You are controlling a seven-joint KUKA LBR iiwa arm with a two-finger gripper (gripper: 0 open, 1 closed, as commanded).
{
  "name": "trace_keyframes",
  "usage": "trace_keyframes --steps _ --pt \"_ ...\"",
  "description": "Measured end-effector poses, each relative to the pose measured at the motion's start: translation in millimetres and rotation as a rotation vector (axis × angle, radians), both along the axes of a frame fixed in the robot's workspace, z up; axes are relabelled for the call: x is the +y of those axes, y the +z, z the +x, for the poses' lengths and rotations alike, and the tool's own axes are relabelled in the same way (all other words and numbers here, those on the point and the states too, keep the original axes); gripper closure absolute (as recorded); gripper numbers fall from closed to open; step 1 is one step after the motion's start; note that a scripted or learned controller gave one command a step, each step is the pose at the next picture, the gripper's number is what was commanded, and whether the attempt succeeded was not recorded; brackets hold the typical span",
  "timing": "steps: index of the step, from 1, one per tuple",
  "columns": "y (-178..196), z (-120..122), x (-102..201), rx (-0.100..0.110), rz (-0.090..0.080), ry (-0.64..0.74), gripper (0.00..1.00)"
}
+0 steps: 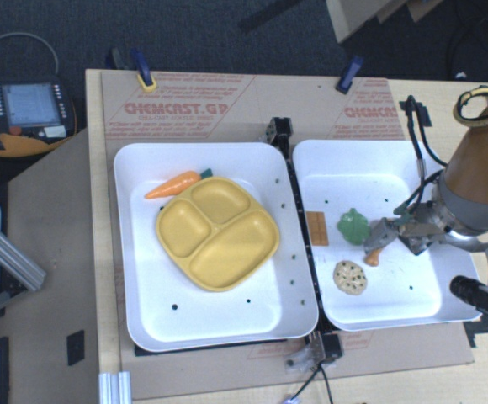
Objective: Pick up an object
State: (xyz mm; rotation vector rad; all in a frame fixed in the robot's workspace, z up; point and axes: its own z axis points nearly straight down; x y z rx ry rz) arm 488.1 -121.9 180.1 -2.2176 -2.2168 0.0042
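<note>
overhead view of the bench with two white bins side by side. the left bin holds a yellow divided plate and a toy carrot lying just beyond the plate's far rim. the right bin holds a green toy vegetable, a chocolate-chip cookie, a flat brown block near the bin's left wall, and a small orange piece.

risks, as judged from this layout: the candidate objects in the right bin lie close together, so a descent aimed at one may nudge a neighbour aside or trap two at once; the green vegetable looks rounded and could squirt out of a two-finger pinch; the cookie and the brown block look low and flat, so fingers closing above them could close on nothing. the orange piece is small and partly hidden by the gripper, so a grasp on it could be shallow and could fail on the lift.

the gripper reaches in from the right, low over the right bin, its tip just beside the green vegetable and directly over or against the orange piece. whether its fingers are spread or closed cannot be told from this angle, nor whether the orange piece sits between them; contact with that piece appears likely but is not certain. nothing is visibly lifted clear of the bin floor.
</note>
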Motion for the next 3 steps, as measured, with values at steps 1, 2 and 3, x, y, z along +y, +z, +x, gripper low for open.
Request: trace_keyframes --steps 1,2,3 --pt "-47 -8 6 0.002 0.0 0.0 0.0" --pt "-34 -6 5 -0.007 -0.003 -0.001 1.0" --pt "22 -8 14 -0.013 -0.004 0.002 1.0"
